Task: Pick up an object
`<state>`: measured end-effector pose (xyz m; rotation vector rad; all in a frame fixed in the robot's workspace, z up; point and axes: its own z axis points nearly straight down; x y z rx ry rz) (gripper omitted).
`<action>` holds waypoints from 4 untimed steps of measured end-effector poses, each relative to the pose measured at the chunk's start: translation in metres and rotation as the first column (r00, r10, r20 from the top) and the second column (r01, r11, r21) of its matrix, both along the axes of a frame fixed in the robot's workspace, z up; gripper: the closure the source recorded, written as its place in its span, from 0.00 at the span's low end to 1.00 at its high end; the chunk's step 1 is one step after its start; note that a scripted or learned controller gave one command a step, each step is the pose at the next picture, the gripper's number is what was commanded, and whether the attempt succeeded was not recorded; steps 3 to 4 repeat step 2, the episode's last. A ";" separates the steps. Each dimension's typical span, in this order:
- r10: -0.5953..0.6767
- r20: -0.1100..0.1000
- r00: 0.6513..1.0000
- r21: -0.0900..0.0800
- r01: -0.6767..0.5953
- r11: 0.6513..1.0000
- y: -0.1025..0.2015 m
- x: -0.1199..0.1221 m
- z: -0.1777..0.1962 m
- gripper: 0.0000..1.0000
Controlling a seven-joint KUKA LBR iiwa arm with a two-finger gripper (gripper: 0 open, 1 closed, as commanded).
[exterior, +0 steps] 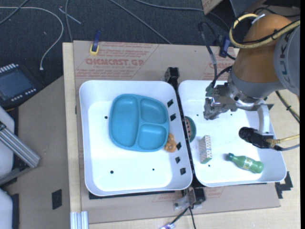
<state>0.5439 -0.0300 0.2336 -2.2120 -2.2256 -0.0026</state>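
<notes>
Claw (213, 109) hangs over the right bin (271, 175), can't tell its state (nothing visibly gripped); silver packet (205, 149) and green bottle (246, 162) lie nearer, probably targets.

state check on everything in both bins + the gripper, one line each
Blue divided plate: flat, upright, in left bin.
Small orange object: against the plate's right edge.
Green bottle: lying on its side, right bin.
Silver packet: lying flat, right bin.
Round dark object: at the right bin's left wall, partly hidden.
Gripper: above the right bin, holding nothing visible.
</notes>
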 end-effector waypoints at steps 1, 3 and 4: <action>0.001 -0.001 1.000 0.000 -0.001 1.000 0.063 -0.010 0.000 1.00; 0.000 -0.002 1.000 -0.001 0.000 1.000 0.112 -0.028 0.004 1.00; 0.000 -0.002 1.000 -0.001 0.000 1.000 0.112 -0.028 0.004 1.00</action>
